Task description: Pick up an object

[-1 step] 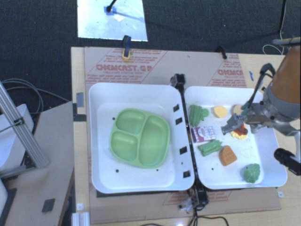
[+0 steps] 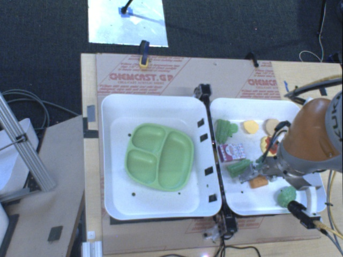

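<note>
Green block [image 2: 238, 168] in right bin [image 2: 236, 105], near-left area, just right of the divider, directly at the gripper [image 2: 250, 174] tip. Looks like a stubby dark-green piece, slightly tilted, matte. Cannot tell jaw state: fingertips blurred into clutter, no clear view of the piece between them.

Risks from here:
- Crowding. Pink-and-white packet [image 2: 231, 152] touching far side, orange piece [image 2: 259, 182] just beside the gripper on the near side. Likely to nudge or snag a neighbour instead of a clean grasp.
- Tilted piece could squirt out on closing.
- Off-centre contact, then slip on lift.

Left bin [image 2: 112, 116] holding only a green divided tray [image 2: 159, 156], well apart, no interference.
</note>
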`<state>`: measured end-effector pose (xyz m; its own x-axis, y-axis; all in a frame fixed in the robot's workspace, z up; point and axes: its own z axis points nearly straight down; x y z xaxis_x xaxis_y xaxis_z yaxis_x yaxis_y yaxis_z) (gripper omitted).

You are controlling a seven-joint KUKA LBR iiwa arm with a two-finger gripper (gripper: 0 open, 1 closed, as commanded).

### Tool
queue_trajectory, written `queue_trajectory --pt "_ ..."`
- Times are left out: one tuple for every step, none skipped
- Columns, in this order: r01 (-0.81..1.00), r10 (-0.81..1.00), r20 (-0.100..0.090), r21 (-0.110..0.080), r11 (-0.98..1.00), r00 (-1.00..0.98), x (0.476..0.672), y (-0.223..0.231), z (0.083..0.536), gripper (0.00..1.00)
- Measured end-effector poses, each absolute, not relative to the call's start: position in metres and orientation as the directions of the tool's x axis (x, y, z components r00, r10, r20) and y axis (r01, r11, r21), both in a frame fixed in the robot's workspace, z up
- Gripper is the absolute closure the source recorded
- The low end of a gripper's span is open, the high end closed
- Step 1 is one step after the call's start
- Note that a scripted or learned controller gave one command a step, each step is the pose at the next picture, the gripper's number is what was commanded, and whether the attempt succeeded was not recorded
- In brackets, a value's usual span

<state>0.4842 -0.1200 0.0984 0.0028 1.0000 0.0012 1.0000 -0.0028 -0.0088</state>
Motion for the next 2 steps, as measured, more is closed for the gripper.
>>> queue_trajectory --pt "1.000 1.000 0.001 0.002 0.001 -0.001 0.4873 -0.1180 0.1165 1.00" --pt "1.000 1.000 0.001 0.002 0.001 -0.001 0.4872 -0.1179 0.1161 0.00"
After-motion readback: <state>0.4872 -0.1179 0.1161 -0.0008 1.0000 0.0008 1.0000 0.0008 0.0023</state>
